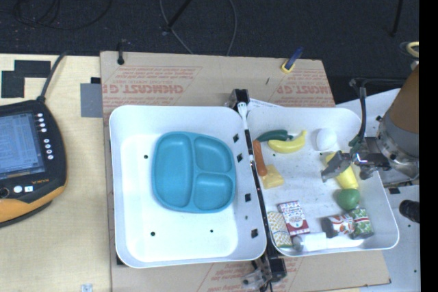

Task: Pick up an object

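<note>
**Camera view: hand low over the right bin**

We see a teach pendant [27,159] lying at the far left of the worktop [75,229]. Next comes the left bin [130,243], which holds a blue divided plate [194,171]. In the right bin [380,239], along its left wall, lie an orange stick [259,157] and a yellow block [272,178]. A toy banana [289,142] rests toward the far side, with a white ball [326,139] beside it. Small printed packets [289,219] sit near the front edge, and another packet [350,225] lies further right. A green ball [348,198] sits just below a yellow object [347,176]. The hand [340,166] reaches in from the right, touching or just over that yellow object; we cannot tell whether it is open or closed.
</note>
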You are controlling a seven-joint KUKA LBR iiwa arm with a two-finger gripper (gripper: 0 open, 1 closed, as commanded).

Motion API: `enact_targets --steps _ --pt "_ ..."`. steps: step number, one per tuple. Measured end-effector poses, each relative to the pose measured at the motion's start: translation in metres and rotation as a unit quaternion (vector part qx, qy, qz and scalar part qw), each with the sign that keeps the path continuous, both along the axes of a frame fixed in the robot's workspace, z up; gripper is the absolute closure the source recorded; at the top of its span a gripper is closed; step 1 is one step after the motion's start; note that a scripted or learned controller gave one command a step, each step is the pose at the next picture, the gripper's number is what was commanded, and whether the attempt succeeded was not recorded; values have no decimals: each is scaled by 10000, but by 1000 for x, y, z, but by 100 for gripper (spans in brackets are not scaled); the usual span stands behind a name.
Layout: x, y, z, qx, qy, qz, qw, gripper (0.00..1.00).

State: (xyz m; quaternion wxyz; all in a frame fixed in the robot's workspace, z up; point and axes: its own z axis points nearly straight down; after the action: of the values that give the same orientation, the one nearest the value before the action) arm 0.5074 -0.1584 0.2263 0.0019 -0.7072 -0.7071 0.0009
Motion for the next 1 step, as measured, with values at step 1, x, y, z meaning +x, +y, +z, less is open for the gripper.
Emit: enact_targets --steps 1 --pt "20 -39 -59 -4 14 -3 10000 0"
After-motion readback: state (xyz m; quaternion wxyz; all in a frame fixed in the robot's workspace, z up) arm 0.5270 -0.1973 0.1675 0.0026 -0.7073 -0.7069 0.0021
